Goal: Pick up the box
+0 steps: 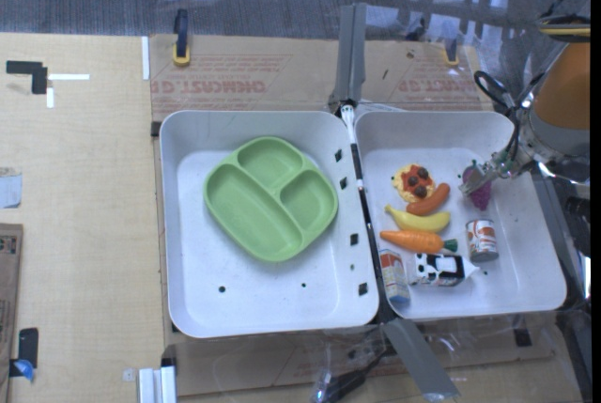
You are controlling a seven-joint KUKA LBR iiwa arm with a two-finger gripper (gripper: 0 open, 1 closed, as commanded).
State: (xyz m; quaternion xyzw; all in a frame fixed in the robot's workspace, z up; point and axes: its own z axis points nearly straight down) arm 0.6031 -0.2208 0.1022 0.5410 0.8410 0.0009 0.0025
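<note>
The box (439,270) is a small black-and-white carton lying on its side near the front of the right bin (526,293). My gripper (477,175) hangs over the back right part of that bin, well behind the box and to its right. A purple toy (481,195) lies directly under the gripper; whether it touches the gripper I cannot tell.
Around the box lie a carrot (411,240), a banana (419,221), a sausage (428,200), a pizza slice (413,178), an upright can (482,240) and a lying can (393,278). The left bin (188,298) holds a green divided plate (270,197).
</note>
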